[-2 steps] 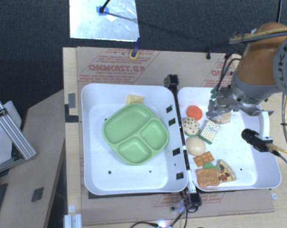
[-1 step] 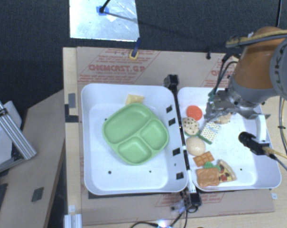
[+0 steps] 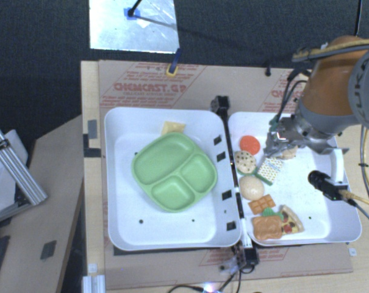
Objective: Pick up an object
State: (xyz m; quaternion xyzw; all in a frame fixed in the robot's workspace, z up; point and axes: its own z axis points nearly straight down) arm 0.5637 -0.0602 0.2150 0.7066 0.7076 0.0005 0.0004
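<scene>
My gripper (image 3: 274,145) hangs over the back middle of the right bin (image 3: 346,227), under the grey and orange arm (image 3: 333,84). Right below and in front of it lies a green-and-white checked cracker (image 3: 269,172). A small beige piece (image 3: 288,154) sits just to its right. To its left are a red tomato slice (image 3: 250,144) and a speckled cookie (image 3: 244,162). Nearer the front lie a pale bun (image 3: 252,187), a small waffle (image 3: 261,203), an orange toast (image 3: 266,227) and a pizza slice (image 3: 291,220).
The left bin (image 3: 120,224) holds a green divided plate (image 3: 174,171) and a yellow wedge (image 3: 172,127) behind it. A black divider rail (image 3: 228,163) runs between the bins. A black cable fitting (image 3: 323,185) lies over the right bin's right side.
</scene>
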